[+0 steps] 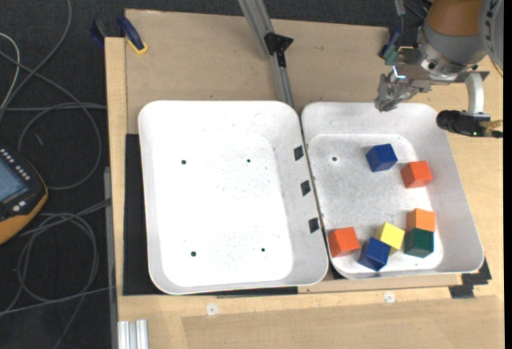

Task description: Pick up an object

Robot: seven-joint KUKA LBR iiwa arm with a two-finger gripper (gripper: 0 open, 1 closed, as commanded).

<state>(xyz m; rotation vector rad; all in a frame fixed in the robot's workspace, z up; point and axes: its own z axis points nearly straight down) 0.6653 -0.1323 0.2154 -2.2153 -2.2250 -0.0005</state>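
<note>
The right bin (352, 125) holds several small blocks. A blue block (382, 157) lies near its middle, with an orange block (416, 173) just right of it. Along the near edge sit an orange block (344, 240), a blue block (373, 253), a yellow block (391, 235), a dark green block (418, 242) and another orange block (421, 219). My gripper (390, 98) hangs over the bin's far rim, above and behind the blue block, with nothing seen between its fingers.
The left bin (216, 195) lies beside the right one, split by a ridge with black clips (305, 187). A slanted metal pole (258, 11) crosses the bench behind the bins. Cables and a handheld device (16, 187) lie on the floor at left.
</note>
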